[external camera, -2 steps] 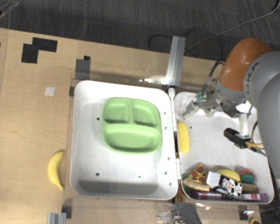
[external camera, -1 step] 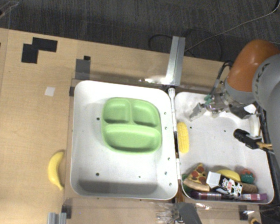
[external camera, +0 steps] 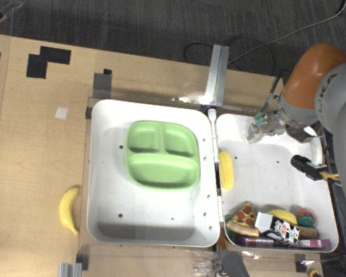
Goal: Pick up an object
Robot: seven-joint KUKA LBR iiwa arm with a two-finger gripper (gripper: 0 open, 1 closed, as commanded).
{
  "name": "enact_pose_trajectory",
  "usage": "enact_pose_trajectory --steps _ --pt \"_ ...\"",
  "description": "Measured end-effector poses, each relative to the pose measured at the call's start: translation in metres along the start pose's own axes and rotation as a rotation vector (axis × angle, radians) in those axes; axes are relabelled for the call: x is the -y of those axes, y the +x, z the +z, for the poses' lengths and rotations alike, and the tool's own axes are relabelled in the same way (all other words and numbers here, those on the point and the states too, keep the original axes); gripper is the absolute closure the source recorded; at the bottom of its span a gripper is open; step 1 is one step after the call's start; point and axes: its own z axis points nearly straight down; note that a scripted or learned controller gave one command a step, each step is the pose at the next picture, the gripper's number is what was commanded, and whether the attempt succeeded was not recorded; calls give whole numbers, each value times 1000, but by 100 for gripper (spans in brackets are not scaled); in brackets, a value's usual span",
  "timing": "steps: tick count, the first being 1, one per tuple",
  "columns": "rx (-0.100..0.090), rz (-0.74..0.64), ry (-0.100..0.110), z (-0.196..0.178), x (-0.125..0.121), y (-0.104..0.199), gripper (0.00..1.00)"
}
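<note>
Wooden counter (external camera: 30, 170), two white bins. Gripper (external camera: 260, 130) over right bin (external camera: 279, 175), state unclear. Corn cob (external camera: 225, 169) likely light, rigid; grasp mid-length.

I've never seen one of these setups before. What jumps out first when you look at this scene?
Probably the bright green divided plate, alone in the middle of the left bin. Next comes the big grey arm with its orange band, reaching in at the upper right over the right bin, where a heap of toy food lies along the near edge and a corn cob by the left wall. A banana lies on the bench outside the bins.
</note>
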Motion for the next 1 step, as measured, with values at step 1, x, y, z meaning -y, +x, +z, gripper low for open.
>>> enact_pose_trajectory --steps 1 --pt "-4 -2 4 1 0 2 0"
